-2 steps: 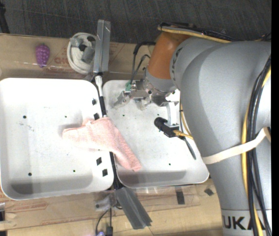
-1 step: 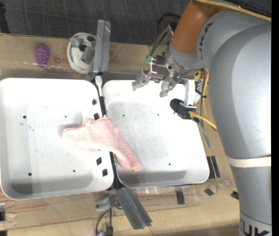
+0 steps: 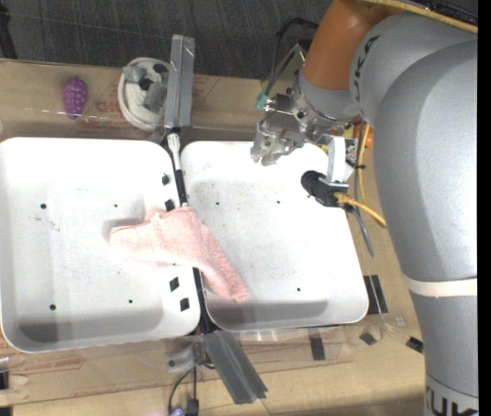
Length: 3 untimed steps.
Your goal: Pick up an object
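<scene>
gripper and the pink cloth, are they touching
Apart. The camera view shows the gripper near the far edge of the right bin, with bare white bin floor between it and the pink cloth draped over the divider.

Two white bins, one pink cloth lying across both, left of the fingers, one purple object, and one white coil on the tabletop.
</scene>
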Available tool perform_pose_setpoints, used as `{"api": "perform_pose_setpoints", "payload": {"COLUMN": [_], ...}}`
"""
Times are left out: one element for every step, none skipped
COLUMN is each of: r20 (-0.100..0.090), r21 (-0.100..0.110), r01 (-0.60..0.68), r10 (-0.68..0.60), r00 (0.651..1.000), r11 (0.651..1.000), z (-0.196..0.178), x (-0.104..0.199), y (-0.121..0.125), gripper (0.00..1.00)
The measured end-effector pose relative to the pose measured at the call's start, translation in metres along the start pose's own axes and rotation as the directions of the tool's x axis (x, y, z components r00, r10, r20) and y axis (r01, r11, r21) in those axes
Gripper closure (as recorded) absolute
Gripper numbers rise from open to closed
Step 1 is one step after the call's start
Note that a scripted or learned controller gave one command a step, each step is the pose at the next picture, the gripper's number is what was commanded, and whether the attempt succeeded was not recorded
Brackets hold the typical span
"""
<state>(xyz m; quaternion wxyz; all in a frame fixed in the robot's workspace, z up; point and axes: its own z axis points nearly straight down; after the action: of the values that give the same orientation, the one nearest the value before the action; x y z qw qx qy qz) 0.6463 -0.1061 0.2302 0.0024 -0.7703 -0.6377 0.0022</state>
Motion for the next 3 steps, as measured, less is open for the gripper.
{"api": "perform_pose_setpoints", "payload": {"r20": [0.0,0.0,0.0], "r21": [0.001,0.0,-0.002], "r01": [0.001,0.094,0.229], "r10": [-0.001,-0.094,-0.229], "r00": [1.0,0.996,0.973], "r11": [1.0,0.996,0.973], "z": [0.0,0.04,0.04], "x": [0.001,0.019,0.03], "y": [0.0,-0.062,-0.127], "gripper": [0.0,0.0,0.0]}}
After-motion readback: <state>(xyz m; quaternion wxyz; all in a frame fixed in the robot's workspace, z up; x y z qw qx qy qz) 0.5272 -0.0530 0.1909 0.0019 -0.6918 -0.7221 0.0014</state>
